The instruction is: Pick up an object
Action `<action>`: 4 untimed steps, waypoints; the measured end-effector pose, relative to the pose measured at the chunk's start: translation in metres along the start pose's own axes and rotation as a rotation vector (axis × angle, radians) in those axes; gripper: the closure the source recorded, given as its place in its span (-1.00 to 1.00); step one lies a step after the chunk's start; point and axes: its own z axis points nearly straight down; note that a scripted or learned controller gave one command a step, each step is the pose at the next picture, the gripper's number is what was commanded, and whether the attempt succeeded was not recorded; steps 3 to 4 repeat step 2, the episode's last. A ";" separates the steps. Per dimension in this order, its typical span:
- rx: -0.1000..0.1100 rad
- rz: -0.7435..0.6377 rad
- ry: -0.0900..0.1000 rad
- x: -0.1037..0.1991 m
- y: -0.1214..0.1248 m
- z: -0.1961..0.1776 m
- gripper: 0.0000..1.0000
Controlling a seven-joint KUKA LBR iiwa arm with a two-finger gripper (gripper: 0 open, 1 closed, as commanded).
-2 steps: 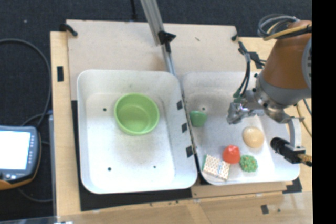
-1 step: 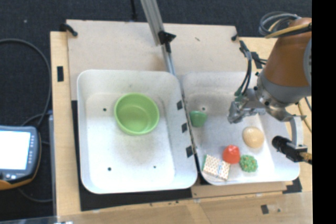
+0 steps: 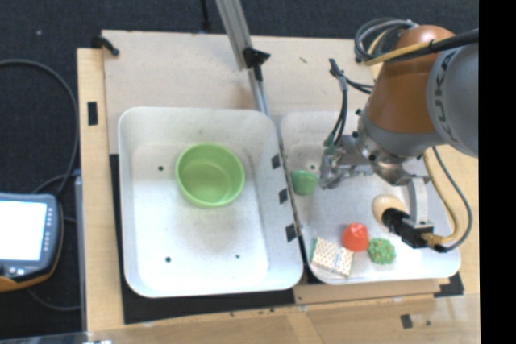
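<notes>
Cup [image 3: 305, 182], small and green, lies at the left edge of the right bin [image 3: 451, 258], against the divider; its long axis cannot be made out. Just to its right hangs the gripper [image 3: 329, 173], reaching leftward from the bent grey-and-orange arm [image 3: 411, 105]; whether it is open or closed cannot be told. Nearby lie a red piece [image 3: 355, 237], a patterned block [image 3: 331, 256] and a green lump [image 3: 382, 250]. A green bowl [image 3: 210, 174] sits in the left bin [image 3: 145, 254].

The arm [image 3: 419, 93] covers much of the right bin [image 3: 318, 133] and runs off the picture's right edge, the gripper [image 3: 329, 172] is too dark and small to read, and a pale rounded object [image 3: 385, 205], perhaps an egg, lies partly hidden.
</notes>
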 end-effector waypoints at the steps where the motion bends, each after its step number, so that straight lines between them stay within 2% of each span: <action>1: -0.003 -0.001 0.001 0.053 -0.002 -0.014 1.00; 2: 0.002 -0.001 0.000 0.112 -0.006 -0.005 1.00; 4: 0.002 -0.001 0.000 0.112 -0.006 -0.005 1.00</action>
